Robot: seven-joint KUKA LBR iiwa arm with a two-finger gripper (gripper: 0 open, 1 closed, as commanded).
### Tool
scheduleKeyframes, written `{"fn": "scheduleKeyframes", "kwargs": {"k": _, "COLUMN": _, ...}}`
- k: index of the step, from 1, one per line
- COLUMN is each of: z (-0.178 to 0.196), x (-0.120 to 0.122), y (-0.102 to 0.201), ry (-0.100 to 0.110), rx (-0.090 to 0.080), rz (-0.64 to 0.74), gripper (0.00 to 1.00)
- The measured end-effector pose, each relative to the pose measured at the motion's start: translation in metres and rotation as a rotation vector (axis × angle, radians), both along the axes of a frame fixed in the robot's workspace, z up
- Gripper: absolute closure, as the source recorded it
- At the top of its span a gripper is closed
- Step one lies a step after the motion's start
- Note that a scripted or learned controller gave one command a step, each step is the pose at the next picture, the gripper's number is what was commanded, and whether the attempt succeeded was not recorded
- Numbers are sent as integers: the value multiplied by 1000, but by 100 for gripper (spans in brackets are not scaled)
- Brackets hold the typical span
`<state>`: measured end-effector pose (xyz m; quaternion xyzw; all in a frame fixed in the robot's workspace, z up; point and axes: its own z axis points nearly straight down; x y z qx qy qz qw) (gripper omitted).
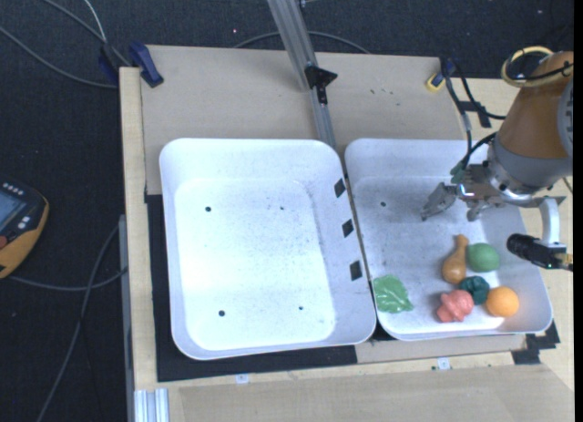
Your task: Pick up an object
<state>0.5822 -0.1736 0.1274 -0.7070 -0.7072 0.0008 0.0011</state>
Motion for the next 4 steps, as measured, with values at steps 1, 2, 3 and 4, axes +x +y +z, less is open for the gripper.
{"fn": "scheduleKeyframes", "kwargs": {"k": 1, "z": 13, "x": 1, "y": 0, "ry": -5, "rx": -1, "rz": 0, "gripper": 100}}
{"fn": "scheduleKeyframes", "kwargs": {"k": 2, "z": 57, "x": 5, "y": -5, "ry": -7, "rx": -2, "rz": 0, "gripper": 100}}
{"fn": "scheduleKeyframes", "kwargs": {"k": 3, "z": 117, "x": 5, "y": 3, "ry": -9, "rx": -1, "rz": 1, "gripper": 100}}
{"fn": "scheduleKeyframes", "kwargs": {"k": 4, "z": 138, "x": 5, "y": 3, "ry": -5, "rx": -1, "rz": 0, "gripper": 100}}
